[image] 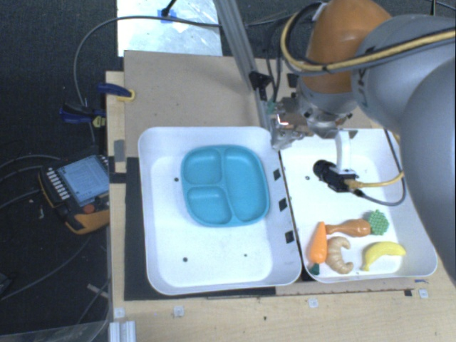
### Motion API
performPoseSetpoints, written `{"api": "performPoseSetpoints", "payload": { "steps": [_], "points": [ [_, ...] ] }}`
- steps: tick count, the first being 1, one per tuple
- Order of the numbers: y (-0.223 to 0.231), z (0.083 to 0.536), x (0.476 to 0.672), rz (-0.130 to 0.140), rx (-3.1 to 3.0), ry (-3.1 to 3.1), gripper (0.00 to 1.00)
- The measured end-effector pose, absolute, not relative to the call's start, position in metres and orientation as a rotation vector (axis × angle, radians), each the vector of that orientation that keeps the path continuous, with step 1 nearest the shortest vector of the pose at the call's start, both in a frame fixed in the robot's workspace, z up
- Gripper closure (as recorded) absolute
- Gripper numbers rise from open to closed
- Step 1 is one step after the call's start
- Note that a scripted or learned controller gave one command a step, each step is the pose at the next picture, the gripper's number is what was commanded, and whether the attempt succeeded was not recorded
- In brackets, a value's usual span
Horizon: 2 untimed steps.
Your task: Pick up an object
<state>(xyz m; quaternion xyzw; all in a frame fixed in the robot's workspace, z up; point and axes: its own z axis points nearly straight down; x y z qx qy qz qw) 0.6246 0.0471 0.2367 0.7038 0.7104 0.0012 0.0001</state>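
Observation:
Toy foods lie in the near part of the right bin (417, 262): an orange carrot (318, 243), a tan croissant (340, 255), a yellow banana (382, 253), a brown drumstick (349, 227) and a green broccoli piece (378, 221). My gripper (283, 131) hangs over the far left corner of the right bin, by the wall between the two bins. It is well away from the foods, and nothing shows in its grasp. The big grey arm with its orange band covers the far right of the bin.
A blue divided plate (224, 185) lies in the left bin (214, 262). Off the bench to the left sit a small box-like device (78, 184), cables and clamps (114, 91). A slanted metal pole (235, 27) rises behind the bins.

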Motion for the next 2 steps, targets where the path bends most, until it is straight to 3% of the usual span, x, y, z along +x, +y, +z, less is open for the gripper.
{"api": "performPoseSetpoints", "payload": {
  "steps": [1, 2],
  "points": [
    [0.1035, 0.2235, 0.6353, 0.004, 2.210, 2.233, 1.00],
    [0.0997, 0.2243, 0.6353, 0.003, 2.215, 2.227, 0.00]
  ]
}}
